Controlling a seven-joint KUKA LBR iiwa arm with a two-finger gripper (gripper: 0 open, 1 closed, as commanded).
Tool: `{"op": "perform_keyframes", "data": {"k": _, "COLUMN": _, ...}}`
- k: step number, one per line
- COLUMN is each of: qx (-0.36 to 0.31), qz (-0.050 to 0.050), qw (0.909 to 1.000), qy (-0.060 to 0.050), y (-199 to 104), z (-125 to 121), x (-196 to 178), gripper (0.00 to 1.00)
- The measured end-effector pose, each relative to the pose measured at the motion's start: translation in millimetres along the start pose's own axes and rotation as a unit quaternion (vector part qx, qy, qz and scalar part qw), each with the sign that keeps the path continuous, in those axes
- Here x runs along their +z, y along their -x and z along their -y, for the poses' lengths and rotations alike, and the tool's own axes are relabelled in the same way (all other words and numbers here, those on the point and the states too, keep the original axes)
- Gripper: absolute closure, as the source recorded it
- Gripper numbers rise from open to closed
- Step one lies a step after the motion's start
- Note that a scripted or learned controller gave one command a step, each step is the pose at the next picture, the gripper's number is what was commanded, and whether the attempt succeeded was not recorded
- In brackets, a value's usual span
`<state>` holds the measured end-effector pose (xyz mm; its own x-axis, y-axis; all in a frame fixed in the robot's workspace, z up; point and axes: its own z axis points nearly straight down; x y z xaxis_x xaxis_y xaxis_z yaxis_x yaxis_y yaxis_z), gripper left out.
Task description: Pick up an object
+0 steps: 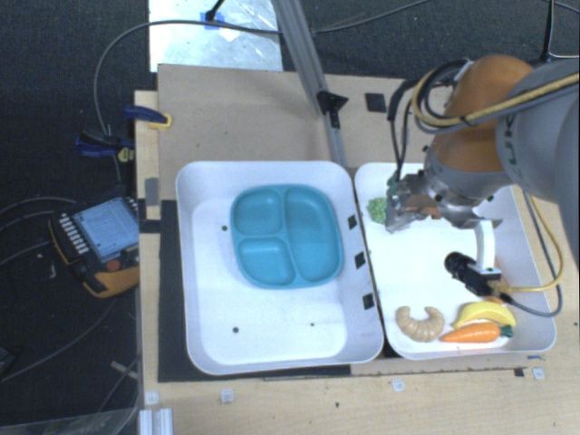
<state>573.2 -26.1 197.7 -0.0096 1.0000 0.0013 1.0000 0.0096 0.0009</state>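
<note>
Reaching from 3 o'clock, the grey two-finger gripper is positioned against the small green leafy object; finger opening cannot be determined.

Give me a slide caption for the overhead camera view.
Gripper beside green item in right bin; croissant, banana, carrot nearby.

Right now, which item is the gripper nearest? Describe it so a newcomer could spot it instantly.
Look at the right bin, then its upper-left corner beside the gripper. The small green leafy piece lies there, far from the croissant, banana and carrot clustered along the bin's near edge. It is the bin's one green item.
</note>
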Motion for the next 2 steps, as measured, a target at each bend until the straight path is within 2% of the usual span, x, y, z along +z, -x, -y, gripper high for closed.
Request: {"op": "perform_keyframes", "data": {"k": 2, "qx": 0.000, "qz": -0.001, "qw": 1.0000, "qy": 0.000, "y": -98.6, "z": -1.1, "x": 0.0, "gripper": 1.00}}
